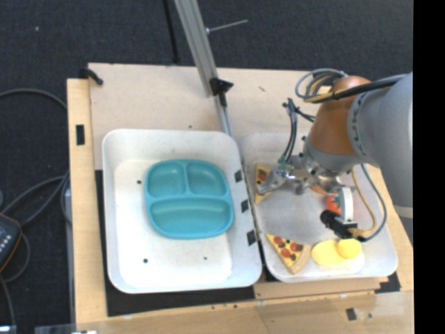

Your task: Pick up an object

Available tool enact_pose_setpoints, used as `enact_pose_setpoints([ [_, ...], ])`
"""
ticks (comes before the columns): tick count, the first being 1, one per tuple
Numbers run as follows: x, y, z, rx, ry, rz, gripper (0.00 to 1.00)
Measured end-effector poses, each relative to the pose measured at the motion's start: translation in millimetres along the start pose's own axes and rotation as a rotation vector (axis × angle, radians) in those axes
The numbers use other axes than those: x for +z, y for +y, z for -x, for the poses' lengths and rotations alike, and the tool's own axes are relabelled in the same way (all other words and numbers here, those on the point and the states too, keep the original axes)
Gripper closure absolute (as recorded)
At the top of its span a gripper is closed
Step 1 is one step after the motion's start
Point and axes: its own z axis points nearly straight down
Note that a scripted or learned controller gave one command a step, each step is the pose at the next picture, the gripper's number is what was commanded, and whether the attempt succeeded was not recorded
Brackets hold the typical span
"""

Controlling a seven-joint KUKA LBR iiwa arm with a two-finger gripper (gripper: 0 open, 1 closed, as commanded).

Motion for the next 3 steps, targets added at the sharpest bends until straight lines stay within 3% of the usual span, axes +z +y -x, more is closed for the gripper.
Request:
enact_pose_setpoints([
  [1,-13,1,1,0.005,0.000,0.005,1.00],
  [2,-74,-1,-3,-0.005,0.001,0.002,1.00],
  [3,-102,0,-2,-0.005,0.001,0.000,1.00],
])
